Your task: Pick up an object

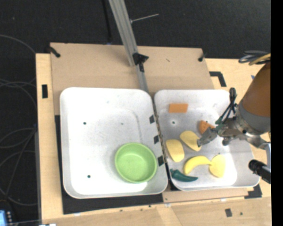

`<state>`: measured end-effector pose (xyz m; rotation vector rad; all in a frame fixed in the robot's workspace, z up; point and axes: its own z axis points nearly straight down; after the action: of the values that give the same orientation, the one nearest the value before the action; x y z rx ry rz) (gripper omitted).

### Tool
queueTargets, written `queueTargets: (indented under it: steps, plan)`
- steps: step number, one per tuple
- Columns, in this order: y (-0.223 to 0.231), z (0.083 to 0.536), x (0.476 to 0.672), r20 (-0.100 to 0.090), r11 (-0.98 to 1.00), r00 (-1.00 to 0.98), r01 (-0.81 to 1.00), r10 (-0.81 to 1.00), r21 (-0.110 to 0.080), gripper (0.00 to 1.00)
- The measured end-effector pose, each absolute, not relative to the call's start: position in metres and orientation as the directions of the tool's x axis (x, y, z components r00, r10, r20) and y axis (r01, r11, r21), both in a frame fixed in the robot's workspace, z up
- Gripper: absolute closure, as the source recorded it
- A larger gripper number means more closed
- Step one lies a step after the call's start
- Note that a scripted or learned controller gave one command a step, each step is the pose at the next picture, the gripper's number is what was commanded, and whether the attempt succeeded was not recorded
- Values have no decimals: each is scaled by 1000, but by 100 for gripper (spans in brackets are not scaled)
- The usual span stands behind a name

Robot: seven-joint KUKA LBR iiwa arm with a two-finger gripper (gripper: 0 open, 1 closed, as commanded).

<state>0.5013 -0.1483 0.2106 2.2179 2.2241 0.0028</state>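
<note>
Two shallow white bins sit side by side on my worktop (99, 67), and I reach in from the right over the right bin (212, 98). My jaws (206, 139) hang low above that bin's middle. Whether they are spread or pressed together I cannot tell, since they show as a dark blur. Nothing is visibly caught between them.

The things I could pick up lie mostly in the right bin. A small orange piece (206, 125) lies just beside my jaws, on their upper side, partly hidden by them. A pale yellow chip-shaped piece (189, 139) lies just left of the jaws, close enough that I cannot tell if it touches them. Another pale yellow oval piece (175, 150) lies further left, near the bin's left wall. A toy banana (197, 164) lies toward the near edge, curved, and a third pale yellow piece (218, 166) lies just right of it. A dark green pepper-like thing (182, 175) lies at the near left corner, just below the banana. An orange rectangular block (178, 108) lies flat near the far wall, well apart from the rest.

The left bin (94, 112) bears a light green bowl (136, 162), upright, in its near right corner.

A grey metal pole (124, 27) slants in from the top, ending near the gap between the bins.
</note>
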Motion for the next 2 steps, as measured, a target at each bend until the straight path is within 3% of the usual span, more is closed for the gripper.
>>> queueTargets:
  steps: [1, 2]
  plan:
    - [-149, 211, 501, 0, 1, -1, 1000, 1000, 2, 0]
    - [-152, 169, 506, -1, -2, 2, 1000, 1000, 0, 0]
